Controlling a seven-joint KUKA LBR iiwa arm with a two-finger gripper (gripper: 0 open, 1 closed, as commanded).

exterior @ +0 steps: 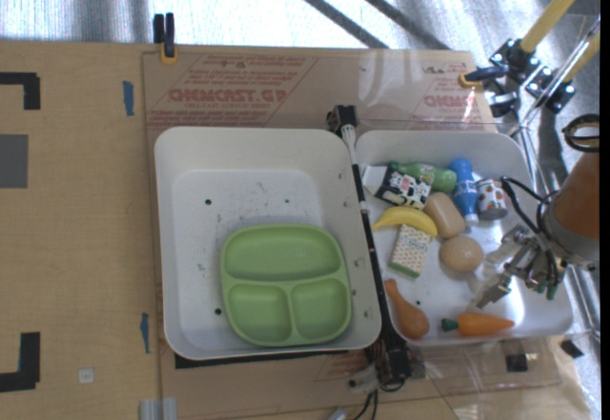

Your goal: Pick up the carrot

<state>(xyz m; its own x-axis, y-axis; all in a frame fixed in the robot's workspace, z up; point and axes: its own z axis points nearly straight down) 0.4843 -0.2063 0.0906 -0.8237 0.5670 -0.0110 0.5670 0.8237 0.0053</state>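
Camera view: carrot (pixel 479 323) lies just below gripper (pixel 502 286).

At the right edge of the camera view, 1 grey robot arm with an orange band above its wrist (pixel 581 204) reaches in and slants down toward the left. Only its lowest part is visible: the rounded orange section, then dark cables looping around the wrist. Below that hangs the metal gripper with 2 fingers (pixel 498 291), tilted and pointing down to the left. The silver fingers (pixel 493 294) are slightly parted, with nothing between them. Small green and red details sit on the gripper body.
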